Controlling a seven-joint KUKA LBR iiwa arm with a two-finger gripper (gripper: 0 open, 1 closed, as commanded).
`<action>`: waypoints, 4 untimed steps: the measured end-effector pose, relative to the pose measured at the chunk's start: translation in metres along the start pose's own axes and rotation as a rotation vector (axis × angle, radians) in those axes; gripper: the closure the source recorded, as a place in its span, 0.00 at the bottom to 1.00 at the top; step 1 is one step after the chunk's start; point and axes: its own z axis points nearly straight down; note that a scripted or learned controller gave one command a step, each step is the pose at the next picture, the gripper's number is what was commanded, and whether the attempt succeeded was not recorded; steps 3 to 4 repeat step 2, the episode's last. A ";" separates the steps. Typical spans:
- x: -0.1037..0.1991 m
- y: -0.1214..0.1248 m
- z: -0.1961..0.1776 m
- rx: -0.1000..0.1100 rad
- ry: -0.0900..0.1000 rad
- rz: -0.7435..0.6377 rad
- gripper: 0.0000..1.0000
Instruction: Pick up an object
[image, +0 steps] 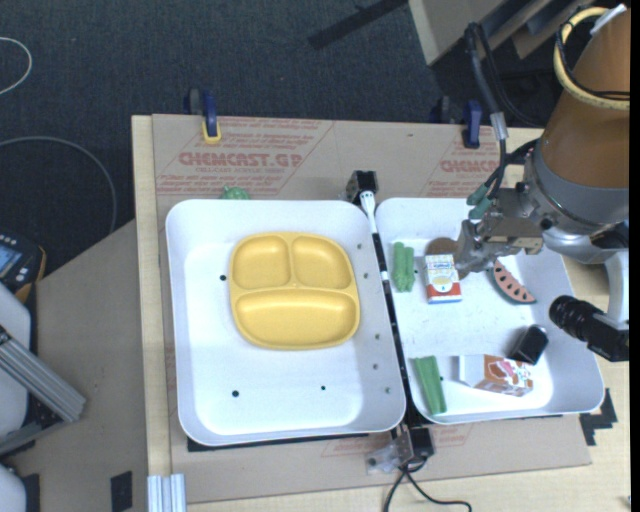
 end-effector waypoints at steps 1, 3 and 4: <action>0.088 -0.004 0.081 0.029 -0.001 -0.004 1.00; 0.036 -0.001 -0.037 0.003 -0.002 0.009 1.00; 0.036 -0.001 -0.037 0.003 -0.002 0.009 1.00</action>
